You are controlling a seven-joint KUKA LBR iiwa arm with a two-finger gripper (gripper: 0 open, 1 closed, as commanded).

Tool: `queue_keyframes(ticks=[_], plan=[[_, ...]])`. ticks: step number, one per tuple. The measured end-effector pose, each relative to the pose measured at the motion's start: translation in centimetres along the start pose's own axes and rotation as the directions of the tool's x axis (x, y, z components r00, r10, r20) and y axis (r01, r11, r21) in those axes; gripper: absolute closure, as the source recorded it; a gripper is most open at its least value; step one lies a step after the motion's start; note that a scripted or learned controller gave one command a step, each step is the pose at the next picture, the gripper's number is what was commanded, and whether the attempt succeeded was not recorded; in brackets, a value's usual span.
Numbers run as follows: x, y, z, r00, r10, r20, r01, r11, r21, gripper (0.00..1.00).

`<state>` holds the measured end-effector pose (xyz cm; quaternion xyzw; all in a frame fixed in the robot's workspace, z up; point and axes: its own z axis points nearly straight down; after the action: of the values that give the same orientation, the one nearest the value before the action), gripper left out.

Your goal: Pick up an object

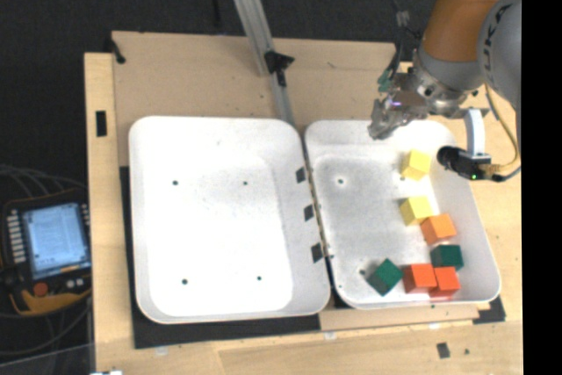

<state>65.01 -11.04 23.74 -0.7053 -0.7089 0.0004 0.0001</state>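
- The arm (470,13) comes in from the upper right, its orange band uppermost and the grey wrist angled down and to the left over the far edge of the right bin (351,140).
- The gripper (385,126) hangs at the far rim of that bin, near its far-left part, pointing downward; it is too small and blurred to judge, so I cannot tell how it stands or whether it has hold of anything.
- No block sits at the gripper; the nearest is a yellow block (416,163), just to its right and nearer the camera.
- A second yellow block (416,208) lies further toward the near side, with an orange block (438,228) touching or just beside it.
- Along the near right corner sit a dark green block (448,256), two red-orange blocks (430,278) side by side, and a green block (384,276) tilted just left of them.
- The left bin (219,215) lies beside the right bin, their edges touching along the middle.
- A black fitting (464,161) with a small green light sticks out from the wrist over the bin's right rim.
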Motion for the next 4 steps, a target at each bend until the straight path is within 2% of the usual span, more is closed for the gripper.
queue_keyframes(ticks=[1,2,4], plan=[[4.5,-0.2,-0.7,1.0,-0.002,-0.003,0.002,1.0,0.001,1.0],[9.7,-0.5,0.5,1.0,-0.001,-0.001,0.001,1.0,0.002,1.0],[19.7,0.8,0.2,1.0,-0.003,-0.002,0.003,1.0,-0.003,1.0]])
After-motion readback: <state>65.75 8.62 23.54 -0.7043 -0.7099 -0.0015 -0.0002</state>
